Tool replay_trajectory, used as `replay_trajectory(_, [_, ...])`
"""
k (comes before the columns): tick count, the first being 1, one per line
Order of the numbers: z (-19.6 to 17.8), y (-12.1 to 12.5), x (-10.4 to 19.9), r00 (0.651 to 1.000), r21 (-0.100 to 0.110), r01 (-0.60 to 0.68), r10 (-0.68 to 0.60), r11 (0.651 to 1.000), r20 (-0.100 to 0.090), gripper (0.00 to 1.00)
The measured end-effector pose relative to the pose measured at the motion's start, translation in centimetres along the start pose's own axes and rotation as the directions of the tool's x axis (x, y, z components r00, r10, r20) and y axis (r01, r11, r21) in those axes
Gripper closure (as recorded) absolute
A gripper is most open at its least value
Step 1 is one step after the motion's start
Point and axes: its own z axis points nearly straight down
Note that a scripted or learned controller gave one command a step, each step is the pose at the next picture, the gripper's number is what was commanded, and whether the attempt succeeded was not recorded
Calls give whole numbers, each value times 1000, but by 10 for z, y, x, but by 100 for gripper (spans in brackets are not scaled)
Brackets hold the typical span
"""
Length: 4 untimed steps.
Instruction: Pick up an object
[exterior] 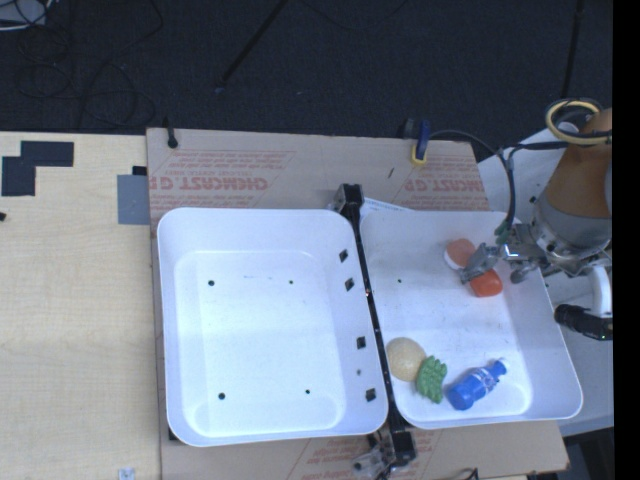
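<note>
- The gripper (497,259) sits low over the upper right part of the right bin, at the end of the grey arm (578,200) with its orange band that comes in from the right. One dark finger (478,264) slants down toward the left, but whether the pincer stands wide or narrow, or grips anything, I cannot tell from this angle.
- The left bin (170,298) is a shallow white tray with small dark holes in its floor.
- The right bin (560,368) lies just beside it, the two rims meeting along a dark strip down the middle.
- Both bins rest on a brown cardboard sheet (260,173) printed with red lettering.
- A blue bottle (474,385) lies on its side near the lower edge of the right bin.
- A pale yellow rounded object (404,356) lies near the right bin's lower left, touching a green leafy-looking object (432,378) between it and the bottle.
- A pink rounded object (460,252) lies just left of the finger.
- A small red-orange object (487,285) lies just below the finger, close against its tip.
</note>
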Motion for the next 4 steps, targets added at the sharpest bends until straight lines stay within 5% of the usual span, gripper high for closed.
replay_trajectory(1, [27, 5, 1, 1000, 2, 5, -5, 1000, 0, 0])
replay_trajectory(4, [25, 5, 1, 1000, 0, 4, -4, 1000, 0, 0])
